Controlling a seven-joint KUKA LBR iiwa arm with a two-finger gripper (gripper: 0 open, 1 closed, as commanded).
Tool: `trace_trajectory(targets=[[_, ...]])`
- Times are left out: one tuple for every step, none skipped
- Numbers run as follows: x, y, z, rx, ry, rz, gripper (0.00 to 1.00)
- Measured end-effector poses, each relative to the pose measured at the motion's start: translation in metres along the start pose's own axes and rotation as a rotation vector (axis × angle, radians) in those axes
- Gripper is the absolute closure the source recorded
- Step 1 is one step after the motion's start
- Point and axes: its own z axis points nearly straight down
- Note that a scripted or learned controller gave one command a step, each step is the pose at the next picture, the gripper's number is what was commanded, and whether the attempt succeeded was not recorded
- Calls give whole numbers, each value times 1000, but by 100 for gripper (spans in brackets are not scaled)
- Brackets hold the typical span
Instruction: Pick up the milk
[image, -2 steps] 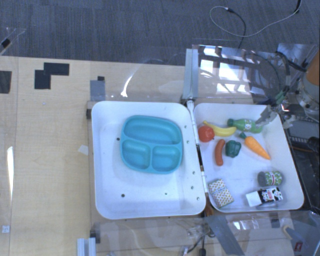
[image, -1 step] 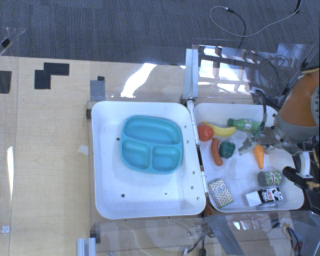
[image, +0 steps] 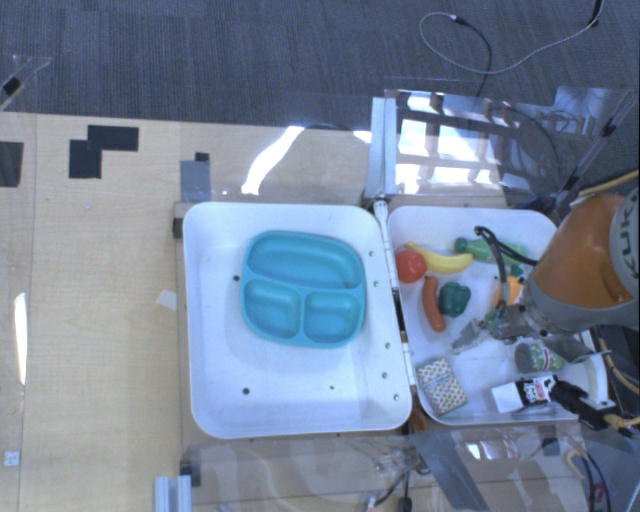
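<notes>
In the right-hand shallow white bin, near its front corner, a small white milk carton with a black and red label lies on its side. It is just beside my grey arm with its orange band, which reaches in from the right and covers much of that bin. My two-finger gripper hangs low over the bin, a little behind and to the left of the carton and apart from it. The wrist hides the tip, so I cannot tell whether it is released or clenched. Nothing is visibly held in it.

Close by the carton are a small clear bottle with a green label, nearly touching it on the far side, and a small speckled tan box to its left. Farther back are a red toy tomato, a yellow toy banana, an orange toy carrot and a dark green toy pepper. The left white bin holds a turquoise divided plastic plate.

I judge the carton to be light, a toy or a small pack, with stiff flat sides that may be smooth and somewhat slippery. If it is thin card, it could dent under a hard squeeze. I would take it across its narrower pair of flat faces, near the middle of its length, clear of the bottle and the bin wall.
</notes>
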Motion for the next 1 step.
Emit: trace_trajectory(targets=[[-37, 67, -84, 3, -1, 83, 0]])
